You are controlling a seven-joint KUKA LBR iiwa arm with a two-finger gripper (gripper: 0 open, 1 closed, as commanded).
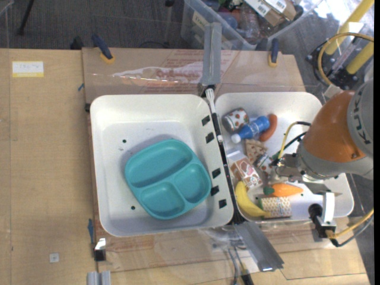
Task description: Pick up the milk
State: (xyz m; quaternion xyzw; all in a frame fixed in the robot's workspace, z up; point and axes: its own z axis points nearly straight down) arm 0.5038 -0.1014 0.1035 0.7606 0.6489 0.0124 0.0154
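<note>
A close look at the robot arm [347,129] over the right bin [309,100]: a broad, rounded orange band sits above a grey wrist section, part of a dark printed letter shows on the grey casing higher up, and thin yellow and black cables loop off its bin-facing side.

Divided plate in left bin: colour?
Teal, plain, no pattern: the divided plate shows best in the camera view.
</note>
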